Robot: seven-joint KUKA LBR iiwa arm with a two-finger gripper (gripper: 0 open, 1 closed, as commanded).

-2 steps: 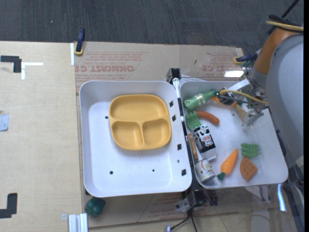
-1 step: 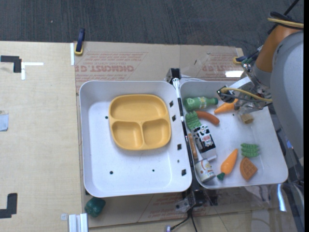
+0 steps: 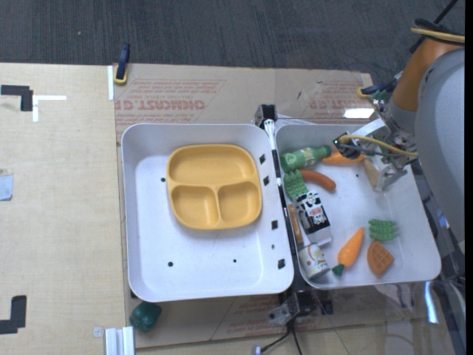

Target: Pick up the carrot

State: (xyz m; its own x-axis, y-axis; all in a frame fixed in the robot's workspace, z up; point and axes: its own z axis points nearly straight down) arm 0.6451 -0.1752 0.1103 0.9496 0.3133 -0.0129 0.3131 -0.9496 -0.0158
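Note:
The carrot [image 3: 352, 247] is orange with a small green tip and lies slanted near the front of the right bin [image 3: 414, 272]. My gripper [image 3: 380, 173] hangs over the back right part of that bin, up and to the right of the carrot and well apart from it. I see nothing held in it. Cables and the grey arm with its orange band crowd around the wrist.
The right bin also holds a green bottle [image 3: 304, 156], an orange-red sausage [image 3: 319, 180], a small carton [image 3: 314, 213], a can [image 3: 315, 259], a green leafy piece [image 3: 383, 229] and an orange wedge [image 3: 380, 257]. A yellow divided plate [image 3: 216, 185] sits in the left bin [image 3: 148, 257]. A green pepper [image 3: 145, 315] lies on the bench.

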